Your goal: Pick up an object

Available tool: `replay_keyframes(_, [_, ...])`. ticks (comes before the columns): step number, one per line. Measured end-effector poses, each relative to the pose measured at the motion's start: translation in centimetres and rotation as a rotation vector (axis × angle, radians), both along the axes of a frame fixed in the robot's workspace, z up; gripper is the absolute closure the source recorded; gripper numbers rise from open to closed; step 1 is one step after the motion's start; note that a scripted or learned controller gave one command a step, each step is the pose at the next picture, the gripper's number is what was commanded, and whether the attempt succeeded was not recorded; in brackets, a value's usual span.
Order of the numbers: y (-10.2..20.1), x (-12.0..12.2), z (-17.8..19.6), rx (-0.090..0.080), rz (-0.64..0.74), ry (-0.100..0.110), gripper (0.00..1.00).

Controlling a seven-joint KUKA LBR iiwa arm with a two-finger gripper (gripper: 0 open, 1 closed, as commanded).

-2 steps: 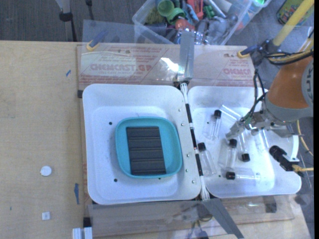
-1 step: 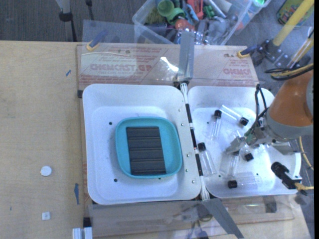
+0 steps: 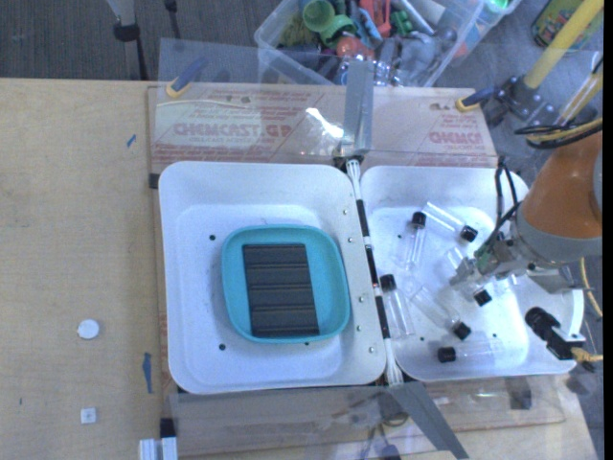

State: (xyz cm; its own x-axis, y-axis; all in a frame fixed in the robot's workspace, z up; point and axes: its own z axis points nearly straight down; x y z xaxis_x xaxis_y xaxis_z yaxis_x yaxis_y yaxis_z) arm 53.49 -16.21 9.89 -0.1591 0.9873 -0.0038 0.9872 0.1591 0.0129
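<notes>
Several clear vials (image 3: 421, 230) with black caps lie scattered in the right bin (image 3: 383, 195), hard to make out against the white. From three o'clock the arm (image 3: 565, 199) leans in, its gripper (image 3: 476, 268) low among them; whether the fingers are wide or pinched I cannot tell.

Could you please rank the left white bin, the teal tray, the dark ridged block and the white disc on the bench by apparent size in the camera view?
1. left white bin
2. teal tray
3. dark ridged block
4. white disc
</notes>
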Motion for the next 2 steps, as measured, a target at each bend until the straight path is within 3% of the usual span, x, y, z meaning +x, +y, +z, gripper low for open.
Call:
replay_keyframes(1, [-2.4, 6.4, -1.2, 0.001, -0.010, 0.009, 1.00])
replay_keyframes(2, [-2.2, 9.0, 10.8, 0.001, -0.194, 0.011, 1.00])
